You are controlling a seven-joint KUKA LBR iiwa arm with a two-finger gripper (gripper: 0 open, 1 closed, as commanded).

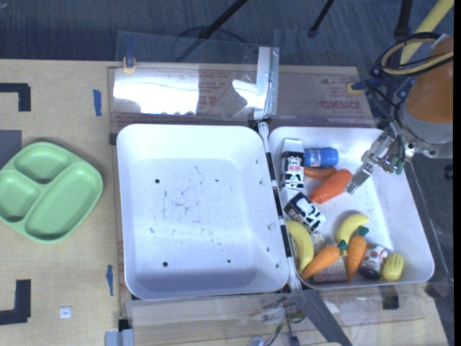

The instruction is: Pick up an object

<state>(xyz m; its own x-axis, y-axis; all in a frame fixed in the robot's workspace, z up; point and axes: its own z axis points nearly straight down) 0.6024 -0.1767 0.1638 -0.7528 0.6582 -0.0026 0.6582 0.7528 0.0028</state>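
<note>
A: Where is the two-finger metal gripper (366, 168)?

B: Over the right shallow white plastic bin (414, 215), in its upper right part, hanging from the grey arm with the orange band (432, 99). Whether anything sits between its tips, or how they stand, I cannot tell; it is too small and blurred there.

A: What lies closest to it?

B: A fat orange toy carrot (331, 186), lying at a slant just left of the gripper's lower end, close enough that I can't say if they touch. Above that carrot is a blue cylinder-shaped can (321, 156) on its side, with a thin orange stick-like piece (317, 171) between them.

A: And further out?

B: Along the bin's left wall, a white and black box (292, 166) and below it a black and white patterned block (305, 210). At the bottom: a yellow toy banana (300, 242), a second yellow banana (350, 226), two small orange carrots with green tops (320, 260), a dark little can (371, 259) and a yellow lemon-like toy (393, 266).

A: The other side?

B: The left white bin (137, 193), then a green plastic divided plate (47, 191) on the wooden bench (57, 287).
</note>
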